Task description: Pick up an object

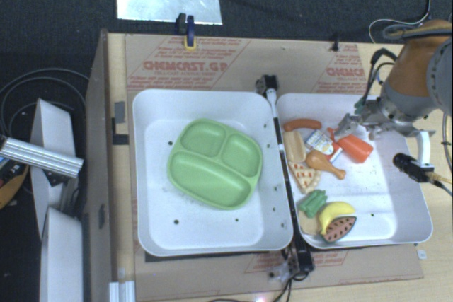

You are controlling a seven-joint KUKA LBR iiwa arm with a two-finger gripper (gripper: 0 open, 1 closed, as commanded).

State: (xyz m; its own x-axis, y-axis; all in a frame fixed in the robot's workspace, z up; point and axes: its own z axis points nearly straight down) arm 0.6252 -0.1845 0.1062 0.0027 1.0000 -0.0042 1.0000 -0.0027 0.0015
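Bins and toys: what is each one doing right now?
Left bin: holds the green tray.
Green tray: lying flat, right way up.
Right bin: holds the toy food.
Hot dog: lying flat.
Drumstick: lying on its side.
Banana: resting by the watermelon slice.
End effector: above the right bin.

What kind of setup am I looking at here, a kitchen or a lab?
Likely a robot lab test bench, not a kitchen: two white bins on a board, toy food in the right one, a green tray in the left, loose cables on dark carpet.
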